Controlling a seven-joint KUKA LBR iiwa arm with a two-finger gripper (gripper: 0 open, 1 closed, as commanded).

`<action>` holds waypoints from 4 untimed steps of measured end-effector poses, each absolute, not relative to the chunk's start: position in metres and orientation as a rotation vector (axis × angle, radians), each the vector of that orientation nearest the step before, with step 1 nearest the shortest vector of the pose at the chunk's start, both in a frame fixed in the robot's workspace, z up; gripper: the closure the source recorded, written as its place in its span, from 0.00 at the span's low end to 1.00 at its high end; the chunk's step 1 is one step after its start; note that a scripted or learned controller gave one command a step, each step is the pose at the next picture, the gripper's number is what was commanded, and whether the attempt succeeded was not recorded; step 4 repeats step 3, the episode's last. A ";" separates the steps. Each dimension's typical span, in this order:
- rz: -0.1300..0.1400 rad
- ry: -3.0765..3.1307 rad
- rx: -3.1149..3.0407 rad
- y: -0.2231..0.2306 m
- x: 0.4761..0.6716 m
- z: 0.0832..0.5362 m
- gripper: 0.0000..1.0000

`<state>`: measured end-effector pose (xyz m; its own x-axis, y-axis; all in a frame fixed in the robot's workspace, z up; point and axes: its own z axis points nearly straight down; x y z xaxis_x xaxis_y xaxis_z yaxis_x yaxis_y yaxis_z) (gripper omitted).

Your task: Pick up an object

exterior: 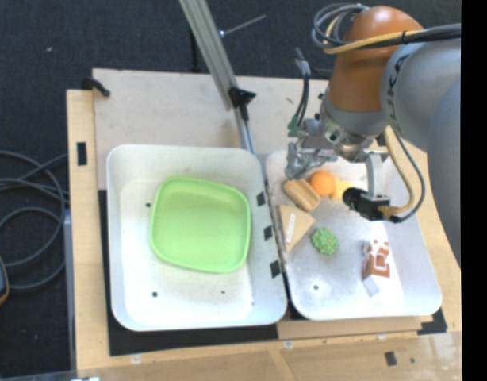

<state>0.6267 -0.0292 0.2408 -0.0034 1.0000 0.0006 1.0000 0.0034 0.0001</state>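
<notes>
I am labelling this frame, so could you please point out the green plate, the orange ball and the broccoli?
green plate (201, 223), camera view, middle of its face.
orange ball (324, 184), camera view, its top.
broccoli (324, 241), camera view, its crown.

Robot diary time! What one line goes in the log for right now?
arm: over right bin top | gripper: above bread roll, beside orange ball | held: nothing seen | left bin: green plate

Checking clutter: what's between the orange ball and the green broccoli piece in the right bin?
Camera view: bare white bin floor between orange ball and broccoli piece; bread roll sits just left.
</notes>
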 end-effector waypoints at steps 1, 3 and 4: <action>-0.003 -2.226 -2.217 0.020 0.624 0.251 1.00; -0.001 -2.221 -2.222 0.079 0.623 0.244 0.00; -0.001 -2.221 -2.222 0.079 0.623 0.244 0.00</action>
